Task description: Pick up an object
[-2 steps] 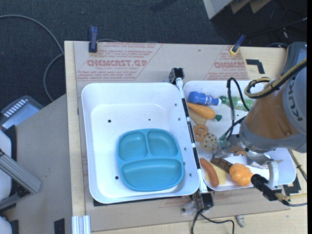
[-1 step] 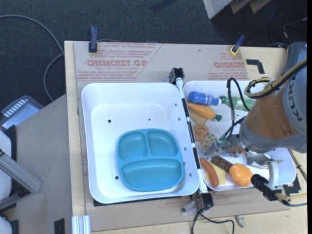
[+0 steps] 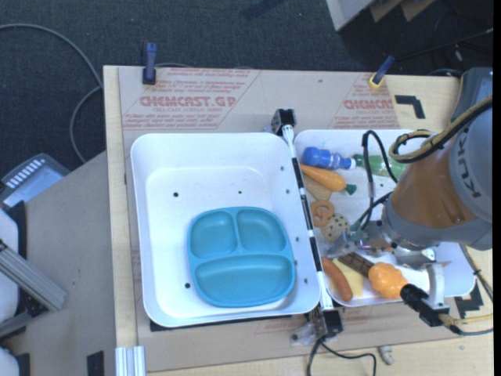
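Two white bins sit side by side on the bench. A blue plate (image 3: 241, 255) lies in the left bin (image 3: 156, 171). Toy foods crowd the right bin (image 3: 333, 137): a carrot (image 3: 325, 178) near its far edge, a sausage (image 3: 337, 279) at its near-left corner. The arm (image 3: 438, 194) covers the gripper; its state cannot be told.

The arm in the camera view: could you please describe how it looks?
The arm is bulky and rounded, grey with a broad orange band, and bears dark lettering on its grey shell. Black cables loop along it, one with yellow-green striping. A black fitting sticks out near its lower end.
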Controlling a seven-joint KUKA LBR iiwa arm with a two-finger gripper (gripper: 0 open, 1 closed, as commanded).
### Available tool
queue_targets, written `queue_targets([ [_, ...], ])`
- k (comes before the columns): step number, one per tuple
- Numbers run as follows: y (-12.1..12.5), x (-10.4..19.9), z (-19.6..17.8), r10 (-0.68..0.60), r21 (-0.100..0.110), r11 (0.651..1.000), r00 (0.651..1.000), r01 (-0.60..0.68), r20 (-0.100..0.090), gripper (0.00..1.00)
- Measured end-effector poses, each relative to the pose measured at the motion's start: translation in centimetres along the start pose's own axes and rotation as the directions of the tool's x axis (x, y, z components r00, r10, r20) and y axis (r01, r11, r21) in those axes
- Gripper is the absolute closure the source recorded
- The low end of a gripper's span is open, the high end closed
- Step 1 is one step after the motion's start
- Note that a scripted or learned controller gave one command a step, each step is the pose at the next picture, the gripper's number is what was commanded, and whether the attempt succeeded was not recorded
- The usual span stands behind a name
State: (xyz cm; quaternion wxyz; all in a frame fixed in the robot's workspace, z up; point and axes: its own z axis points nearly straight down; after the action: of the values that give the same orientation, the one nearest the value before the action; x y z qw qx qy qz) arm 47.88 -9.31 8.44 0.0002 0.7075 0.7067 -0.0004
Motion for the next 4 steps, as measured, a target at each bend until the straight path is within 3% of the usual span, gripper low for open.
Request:
queue_targets([
  [1, 0.0, 0.1, -1.0, 0.0, -0.001, 1.0, 1.0, 0.0, 0.0, 1.0],
  [2, 0.0, 0.1, -1.0, 0.0, -0.001, 1.0, 1.0, 0.0, 0.0, 0.0],
  [3, 3.6, -3.5, -0.4, 0.0, -0.001, 1.0, 1.0, 0.0, 0.0, 0.0],
  [4, 18.2, -2.5, 0.2, -0.003, 0.019, 1.0, 1.0, 0.004, -0.012, 0.0],
])
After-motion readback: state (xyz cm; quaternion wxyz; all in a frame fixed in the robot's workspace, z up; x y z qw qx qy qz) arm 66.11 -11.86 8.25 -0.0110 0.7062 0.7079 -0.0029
